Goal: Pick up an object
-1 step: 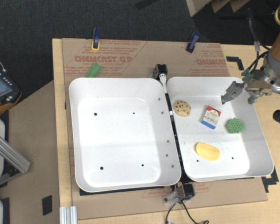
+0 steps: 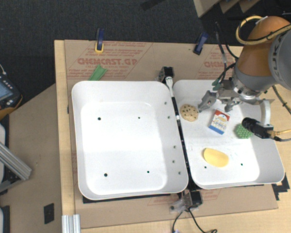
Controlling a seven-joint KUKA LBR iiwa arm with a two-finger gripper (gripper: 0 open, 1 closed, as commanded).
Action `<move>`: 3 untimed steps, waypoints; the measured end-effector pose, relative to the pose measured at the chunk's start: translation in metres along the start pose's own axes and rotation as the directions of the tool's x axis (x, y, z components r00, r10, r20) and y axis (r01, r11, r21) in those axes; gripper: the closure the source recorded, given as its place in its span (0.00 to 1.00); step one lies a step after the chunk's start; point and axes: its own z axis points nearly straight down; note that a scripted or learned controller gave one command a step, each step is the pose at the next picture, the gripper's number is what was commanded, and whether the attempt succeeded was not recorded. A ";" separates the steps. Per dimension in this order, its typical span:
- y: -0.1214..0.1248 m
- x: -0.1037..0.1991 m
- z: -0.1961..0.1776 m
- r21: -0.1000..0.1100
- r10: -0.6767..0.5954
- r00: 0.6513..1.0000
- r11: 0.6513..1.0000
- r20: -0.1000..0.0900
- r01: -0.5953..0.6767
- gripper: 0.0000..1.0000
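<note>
The small box, white with red and blue print, lies in the right bin, in its upper middle part, and it looks like the nearest candidate for the grasp. It sits just below the tool, slightly toward the front edge of the bin, and the two do not touch. The tool's two fingers are spread apart, one pointing to the left toward the cookie and the other down toward the box, and nothing is between them.

In my judgement the main risk is a miss. The box lies tilted, so if the fingers come down not aligned with its sides, one finger may land on top of it and push it flat or make it slide away. The cookie lies just beside the left finger, near the wall between the bins; the tool could close on neither thing, or push the cookie against that wall.

The green ball lies to the right of the box, near a black part fixed on the wrist, and this part could knock it when the arm goes down. The yellow piece lies well apart, nearer the front. The left bin stands beside on the surface.
</note>
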 end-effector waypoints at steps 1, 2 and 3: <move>0.052 -0.027 0.029 -0.013 0.004 1.000 1.000 0.007 -0.004 0.00; 0.051 -0.035 -0.121 -0.025 0.005 1.000 1.000 0.009 -0.005 0.00; -0.020 -0.068 -0.256 -0.028 0.011 1.000 1.000 0.012 -0.011 0.00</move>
